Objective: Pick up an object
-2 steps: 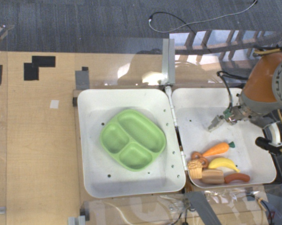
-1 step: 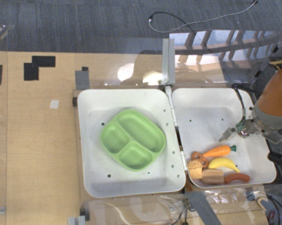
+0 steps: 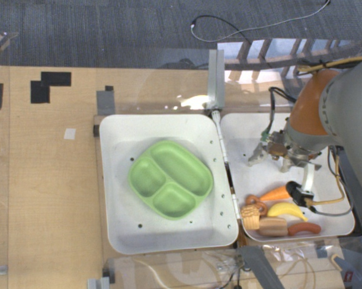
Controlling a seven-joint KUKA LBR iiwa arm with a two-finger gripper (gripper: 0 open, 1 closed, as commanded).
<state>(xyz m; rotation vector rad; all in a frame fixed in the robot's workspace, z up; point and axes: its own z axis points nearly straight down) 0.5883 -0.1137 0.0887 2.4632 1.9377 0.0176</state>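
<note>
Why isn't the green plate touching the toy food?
Apart. The camera view shows the green plate in the left bin and the toy food in the right bin.

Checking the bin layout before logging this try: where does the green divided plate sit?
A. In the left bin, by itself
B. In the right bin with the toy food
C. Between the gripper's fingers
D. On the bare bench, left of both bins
A: the green divided plate lies flat in the left bin, while the toy food is piled in the right bin.
</note>
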